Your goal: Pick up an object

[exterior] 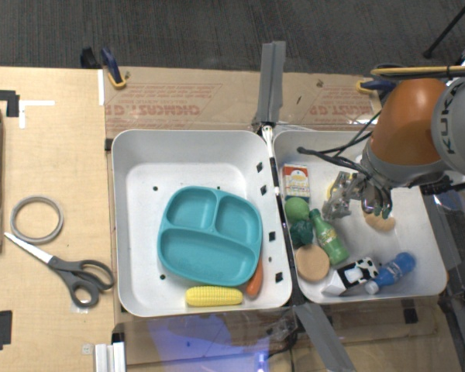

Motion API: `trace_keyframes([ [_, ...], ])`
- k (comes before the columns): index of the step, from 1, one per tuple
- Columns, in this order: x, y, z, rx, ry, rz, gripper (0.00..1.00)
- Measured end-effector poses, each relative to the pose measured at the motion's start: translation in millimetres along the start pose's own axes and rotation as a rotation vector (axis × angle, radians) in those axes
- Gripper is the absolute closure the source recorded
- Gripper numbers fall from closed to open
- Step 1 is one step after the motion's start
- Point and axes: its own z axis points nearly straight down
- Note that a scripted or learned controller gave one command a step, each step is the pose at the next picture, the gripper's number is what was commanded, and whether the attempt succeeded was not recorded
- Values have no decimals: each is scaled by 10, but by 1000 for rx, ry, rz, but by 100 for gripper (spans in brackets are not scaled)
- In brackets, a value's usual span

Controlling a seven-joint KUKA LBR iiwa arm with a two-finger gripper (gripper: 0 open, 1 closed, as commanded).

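Starting at the gripper (358, 198): hanging low inside the right bin (426, 231), toward its back half, under the orange band of the arm (407, 130) coming in from the right. Honestly can't tell whether open or clamped from this angle, too much cable and metal in the way. Just beside it on the bin floor, a small tan piece (382, 222), possibly touching, hard to say. A bit to the left, a green bottle (329, 239) lying at a slant, with a green ball (297, 208) at its upper end and a red and white carton (296, 181) behind that, against the divider wall. Toward the front, a round tan disc (312, 263), then a black and white thing (356, 273) right up against a blue bottle (391, 268) lying on its side. Over in the left bin (132, 208): a teal divided plate (211, 235), a corn cob (214, 295) in front of it, and an orange carrot (254, 282) tucked by the plate's right corner. Out on the bench, well apart from everything: scissors (70, 270) and a roll of tape (36, 218).
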Motion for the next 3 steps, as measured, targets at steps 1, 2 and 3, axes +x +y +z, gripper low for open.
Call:
trace_keyframes([
  [1, 618, 111, 3, 0, 2, -84, 0],
  [2, -332, 106, -3, 0, -1, -63, 0],
  [3, 170, -164, 0, 0, 2, 45, 0],
])
